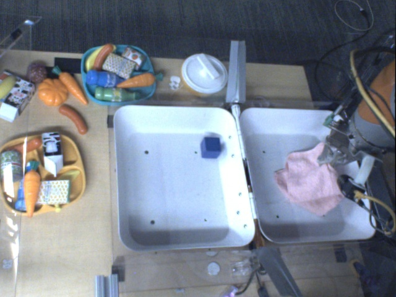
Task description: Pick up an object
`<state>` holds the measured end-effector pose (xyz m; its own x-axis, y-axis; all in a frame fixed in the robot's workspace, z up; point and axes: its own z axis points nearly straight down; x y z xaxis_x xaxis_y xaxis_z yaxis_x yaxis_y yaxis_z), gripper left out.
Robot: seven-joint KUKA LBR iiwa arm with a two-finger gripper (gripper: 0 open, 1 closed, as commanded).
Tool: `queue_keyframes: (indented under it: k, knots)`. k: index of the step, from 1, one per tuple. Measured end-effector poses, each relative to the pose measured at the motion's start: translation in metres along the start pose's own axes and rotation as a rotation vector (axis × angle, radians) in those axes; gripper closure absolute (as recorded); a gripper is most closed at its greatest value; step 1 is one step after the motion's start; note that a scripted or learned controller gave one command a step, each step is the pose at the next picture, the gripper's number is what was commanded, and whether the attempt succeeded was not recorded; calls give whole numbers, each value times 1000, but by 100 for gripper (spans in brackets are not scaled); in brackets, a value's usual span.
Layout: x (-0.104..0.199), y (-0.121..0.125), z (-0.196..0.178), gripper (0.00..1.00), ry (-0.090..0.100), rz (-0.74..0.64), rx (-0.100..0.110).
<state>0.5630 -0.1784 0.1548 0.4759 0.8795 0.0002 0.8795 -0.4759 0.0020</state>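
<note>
Camera view: gripper [331,152] touches crumpled pink cloth [309,181].

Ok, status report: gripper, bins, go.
Gripper over pink cloth, right bin. Blue cube alone in left bin. No obstruction.

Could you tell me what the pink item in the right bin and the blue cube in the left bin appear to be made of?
The pink cloth looks like soft fabric, matte: it lies crumpled with folds and an uneven outline. The blue cube seems rigid, perhaps plastic or painted wood or foam: flat faces, straight edges, no clear shine. The look leaves that one open.
</note>
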Motion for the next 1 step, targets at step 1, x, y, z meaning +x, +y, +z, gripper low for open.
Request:
queue_keyframes:
  k: [1]
  knots:
    - [71,-58,62,0,4,-25,-9]
